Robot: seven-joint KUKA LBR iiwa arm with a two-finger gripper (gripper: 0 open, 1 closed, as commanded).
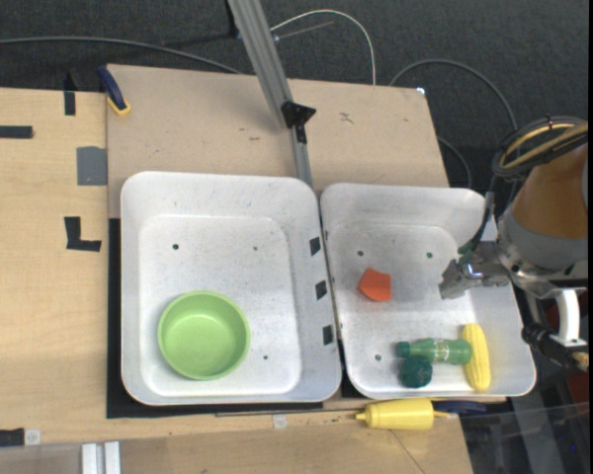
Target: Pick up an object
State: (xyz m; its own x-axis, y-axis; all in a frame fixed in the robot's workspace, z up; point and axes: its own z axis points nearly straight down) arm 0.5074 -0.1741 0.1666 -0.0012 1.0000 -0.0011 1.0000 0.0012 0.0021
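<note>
Jaws (453, 282) poised low over the right bin (400, 205), near its right wall; how far apart they stand cannot be told, nothing visibly held. Nearest candidate: orange block (376, 285), lying apart, 1 clear target; corn cob (476, 355) beside green bottle (433, 352).

I find no text, label, brand or number that I can read on anything here (the dark tape marks on the bench (40, 166) spell nothing legible).

Even overhead light, soft shadows, slightly grainy, mild blur
</note>
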